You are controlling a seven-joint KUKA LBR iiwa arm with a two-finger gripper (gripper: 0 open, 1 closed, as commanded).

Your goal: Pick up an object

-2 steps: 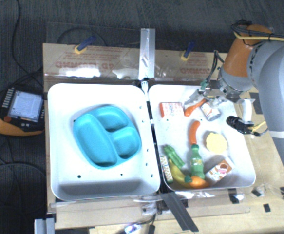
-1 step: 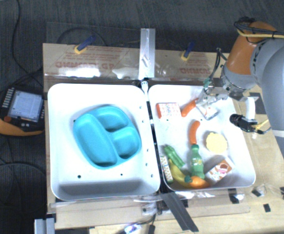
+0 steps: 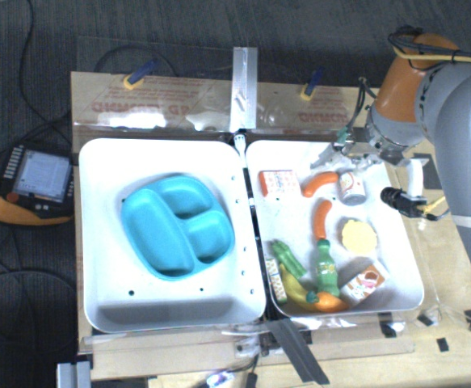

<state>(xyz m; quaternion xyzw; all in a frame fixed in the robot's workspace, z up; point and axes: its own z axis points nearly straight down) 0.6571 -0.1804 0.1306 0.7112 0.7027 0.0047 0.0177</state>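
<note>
My gripper (image 3: pixel 351 155) hangs low over the far right corner of the right bin (image 3: pixel 410 259). It is just above a small can (image 3: pixel 351 187) and beside an orange sausage (image 3: pixel 319 183). Below them lie a red-and-white box (image 3: pixel 277 183), a second sausage (image 3: pixel 322 215) and a yellow disc (image 3: pixel 358 236). Nearer the front are a green bottle (image 3: pixel 325 267), a green cucumber (image 3: pixel 288 259), a banana (image 3: pixel 292 290), a carrot (image 3: pixel 329 301) and a small carton (image 3: pixel 363 283). Nothing is seen held.
The left bin (image 3: pixel 98 297) holds a blue divided tray (image 3: pixel 174 225). A metal divider (image 3: pixel 244 87) stands behind the bins. A handheld pendant (image 3: pixel 33 180) lies off the bench at the left. The arm (image 3: pixel 449 128) covers the right bin's far right edge.
</note>
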